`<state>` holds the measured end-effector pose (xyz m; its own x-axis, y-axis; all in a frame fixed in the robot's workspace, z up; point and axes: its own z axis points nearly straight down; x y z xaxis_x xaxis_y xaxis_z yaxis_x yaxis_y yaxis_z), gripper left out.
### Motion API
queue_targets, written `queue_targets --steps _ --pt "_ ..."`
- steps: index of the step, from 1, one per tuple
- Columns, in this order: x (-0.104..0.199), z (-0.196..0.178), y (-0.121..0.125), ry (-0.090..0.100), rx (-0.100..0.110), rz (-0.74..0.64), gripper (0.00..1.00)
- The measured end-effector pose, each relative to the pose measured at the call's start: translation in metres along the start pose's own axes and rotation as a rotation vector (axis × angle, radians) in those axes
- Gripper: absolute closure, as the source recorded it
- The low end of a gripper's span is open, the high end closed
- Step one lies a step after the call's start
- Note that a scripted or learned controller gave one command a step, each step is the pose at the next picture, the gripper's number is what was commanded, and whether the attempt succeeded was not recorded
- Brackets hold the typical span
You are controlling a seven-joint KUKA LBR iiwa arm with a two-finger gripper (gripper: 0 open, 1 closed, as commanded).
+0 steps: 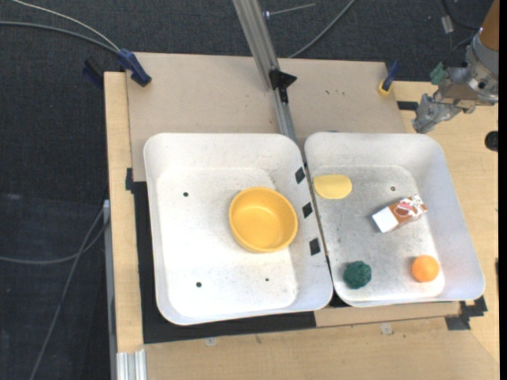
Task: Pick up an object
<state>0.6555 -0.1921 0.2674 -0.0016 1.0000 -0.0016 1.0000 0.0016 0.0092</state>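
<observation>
1. From my seat, the arm [489, 42] is cut off by the right edge of the view, so I see just its wrist end.
2. The gripper [428, 115] hangs past the far right corner of the right bin [455, 196], above the bench [206, 93]; it's too small and blurred, so I cannot tell how the hand is set.
3. The left bin [182, 275] holds one yellow bowl [263, 219], upright, near the dividing edge.
4. The right bin holds four things, well apart: a pale yellow oval piece [333, 186] at the far left, a small carton [398, 213] lying tilted mid-bin, a dark green ball [357, 274] at the near left, and an orange ball [425, 268] at the near right.
5. The carton's print is unreadable to me.
</observation>
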Motion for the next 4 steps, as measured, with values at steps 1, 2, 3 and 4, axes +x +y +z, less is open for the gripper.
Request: queue_targets --steps 1,2,3,4 --pt "0.063 0.0 -0.015 0.008 0.017 -0.004 1.0" --pt "0.11 -0.006 -0.027 0.008 0.019 -0.004 1.0" --pt "0.167 -0.01 -0.039 0.008 0.019 -0.004 1.0" --pt "0.217 -0.012 -0.056 0.007 0.022 -0.004 1.0"
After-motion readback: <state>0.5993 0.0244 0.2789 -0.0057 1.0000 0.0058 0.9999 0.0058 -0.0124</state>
